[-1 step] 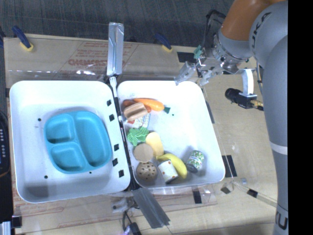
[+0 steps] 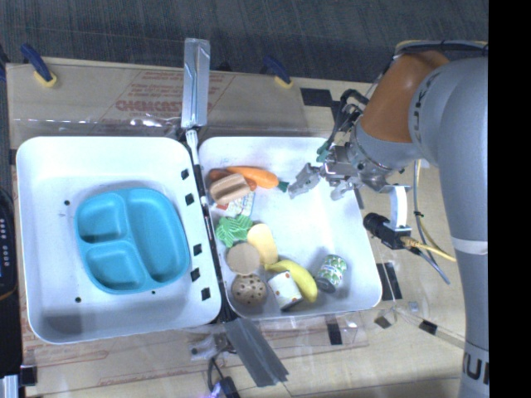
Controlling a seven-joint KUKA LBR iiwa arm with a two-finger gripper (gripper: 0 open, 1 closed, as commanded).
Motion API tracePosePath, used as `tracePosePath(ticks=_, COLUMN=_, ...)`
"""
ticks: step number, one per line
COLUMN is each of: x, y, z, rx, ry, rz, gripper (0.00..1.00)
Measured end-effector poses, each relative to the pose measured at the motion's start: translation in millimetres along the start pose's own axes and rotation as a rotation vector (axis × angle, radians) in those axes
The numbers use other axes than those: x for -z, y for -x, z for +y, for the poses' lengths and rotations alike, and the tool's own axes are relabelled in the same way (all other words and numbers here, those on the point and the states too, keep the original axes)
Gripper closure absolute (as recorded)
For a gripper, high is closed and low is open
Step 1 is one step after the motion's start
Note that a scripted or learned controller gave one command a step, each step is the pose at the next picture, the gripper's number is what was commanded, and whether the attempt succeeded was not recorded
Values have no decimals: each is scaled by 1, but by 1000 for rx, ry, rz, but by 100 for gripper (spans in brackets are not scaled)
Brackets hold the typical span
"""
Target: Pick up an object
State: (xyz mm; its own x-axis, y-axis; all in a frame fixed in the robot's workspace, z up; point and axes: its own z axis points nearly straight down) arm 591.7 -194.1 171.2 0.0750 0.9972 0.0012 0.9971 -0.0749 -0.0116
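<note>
My gripper (image 2: pixel 319 185) hangs over the upper right part of the right bin (image 2: pixel 340 235), its two grey fingers spread apart with nothing between them. Just left of it lies an orange carrot (image 2: pixel 253 176) with its green tip pointing at the fingers. Below the carrot sit a hot dog bun (image 2: pixel 230 189), a green leafy piece (image 2: pixel 233 230), a pale yellow piece (image 2: pixel 263 241), a tan round disc (image 2: pixel 243 259), a brown dotted ball (image 2: pixel 248 289), a banana (image 2: pixel 300 277), a white cup with a red mark (image 2: pixel 284 289) and a green-labelled can (image 2: pixel 331 273).
The left bin (image 2: pixel 41 222) holds a blue divided tray (image 2: pixel 133 239). A metal divider (image 2: pixel 196 81) rises between the bins at the back. The toys crowd the right bin's left and lower sides, while its middle right floor is bare.
</note>
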Motion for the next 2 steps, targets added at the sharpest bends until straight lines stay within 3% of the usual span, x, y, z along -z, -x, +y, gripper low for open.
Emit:
tracePosePath(ticks=1, x=-81, y=18, z=-91, rx=108, ry=8, rz=-1, gripper=0)
tracePosePath(ticks=2, x=-81, y=8, z=-112, rx=322, ry=12, rz=-2, gripper=0)
